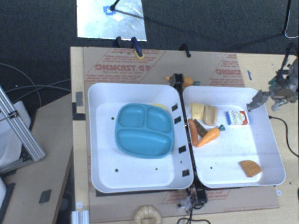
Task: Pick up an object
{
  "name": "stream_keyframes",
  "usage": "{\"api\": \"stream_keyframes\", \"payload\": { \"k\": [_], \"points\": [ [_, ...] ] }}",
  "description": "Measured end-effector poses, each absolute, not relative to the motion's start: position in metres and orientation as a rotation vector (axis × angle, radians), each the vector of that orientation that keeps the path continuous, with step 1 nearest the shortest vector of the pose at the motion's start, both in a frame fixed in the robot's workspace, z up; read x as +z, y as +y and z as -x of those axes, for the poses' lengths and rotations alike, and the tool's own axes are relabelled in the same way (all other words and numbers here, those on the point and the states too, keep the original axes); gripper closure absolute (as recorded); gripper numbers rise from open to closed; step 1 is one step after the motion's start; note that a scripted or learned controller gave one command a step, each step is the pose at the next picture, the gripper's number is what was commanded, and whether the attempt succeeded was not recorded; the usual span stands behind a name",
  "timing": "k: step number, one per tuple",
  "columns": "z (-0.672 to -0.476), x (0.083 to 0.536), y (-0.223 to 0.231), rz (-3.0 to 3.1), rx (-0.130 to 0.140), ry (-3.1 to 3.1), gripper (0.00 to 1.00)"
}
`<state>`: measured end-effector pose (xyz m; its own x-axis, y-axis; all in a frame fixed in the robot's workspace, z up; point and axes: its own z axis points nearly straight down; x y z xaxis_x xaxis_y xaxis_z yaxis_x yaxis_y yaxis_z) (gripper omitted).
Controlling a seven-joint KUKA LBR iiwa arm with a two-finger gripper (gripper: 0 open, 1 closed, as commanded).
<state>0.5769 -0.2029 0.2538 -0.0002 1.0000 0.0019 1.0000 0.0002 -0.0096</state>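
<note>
The gripper (265,101), spread open and holding nothing, hovers over the right bin (268,139) rim beside the white packet (237,117), the likeliest pick.

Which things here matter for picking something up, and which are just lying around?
Job:
tool
carrots
small white carton
pale food pieces
brown cracker
right bin

Lying about:
blue divided plate
left bin
ring-shaped pastry on the bench

The arm (289,85) is cut off by the right edge; the yellow object (160,107) hides behind the blue tray (144,129).
</note>
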Motion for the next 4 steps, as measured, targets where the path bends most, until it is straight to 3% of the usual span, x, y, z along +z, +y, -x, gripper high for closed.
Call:
{"api": "stream_keyframes", "payload": {
  "k": [1,4],
  "points": [
    [-0.579,0.261,-0.202,2.219,-0.002,-2.227,0.00],
    [-0.590,0.098,-0.199,2.216,0.001,-2.225,0.00]
  ]
}}
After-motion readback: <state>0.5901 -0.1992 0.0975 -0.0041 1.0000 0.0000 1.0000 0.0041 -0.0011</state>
